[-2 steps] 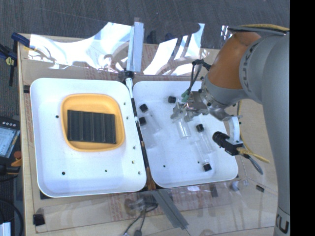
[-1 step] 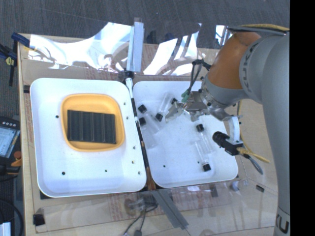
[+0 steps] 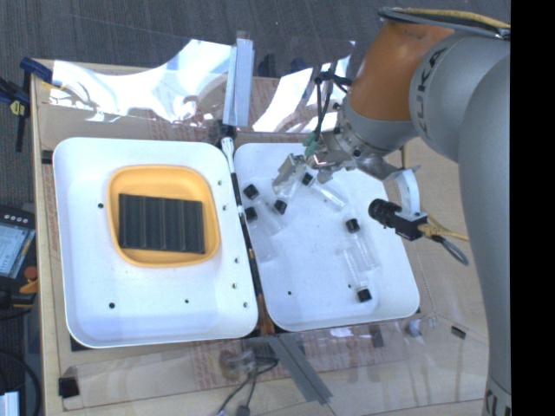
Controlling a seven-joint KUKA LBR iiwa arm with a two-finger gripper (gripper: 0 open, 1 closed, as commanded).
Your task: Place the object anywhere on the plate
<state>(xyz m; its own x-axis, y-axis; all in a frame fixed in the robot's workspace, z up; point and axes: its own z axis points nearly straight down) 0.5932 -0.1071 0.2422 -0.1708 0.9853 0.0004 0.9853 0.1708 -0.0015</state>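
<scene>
A: Where's the obj vs the gripper?

B: The two-finger metal gripper [image 3: 293, 180] hangs over the far-left part of the shallow white right-hand bin [image 3: 303, 289]. Small clear plastic tubes w/ black caps lie scattered in that bin. One small black cap [image 3: 280, 206] sits just below the gripper tip. A short clear tube [image 3: 330, 198] lies just to the gripper's right. The long clear tube [image 3: 358, 260] is well apart, toward the bin's near-right corner, w/ its black cap end [image 3: 364, 295] nearest the camera.

A: Grip state?

B: Can't tell. Shiny metal and clear plastic blur together there, so I also can't tell if anything's in it.

A: And the plate?

B: The rounded yellow plate [image 3: 160, 180] lies in the shallow white left-hand bin [image 3: 82, 258], w/ a dark ribbed rectangular panel [image 3: 162, 224] in its middle. All the tubes I can see are in the other bin.

A: What's hard to make out?

B: A pair of black caps [image 3: 250, 191] sits by the right-hand bin's left wall, but their tube bodies are too faint against the white. The grey arm w/ orange band [image 3: 451, 85] is cut off by the frame.

A: Surroundings?

B: There's a tan wooden bench [image 3: 139, 371], w/ crumpled silver foil [image 3: 130, 89] behind the bins. An upright grey metal bar [image 3: 238, 72] stands btwn them at the far side. Dark grey carpet [image 3: 130, 7] lies beyond.
</scene>
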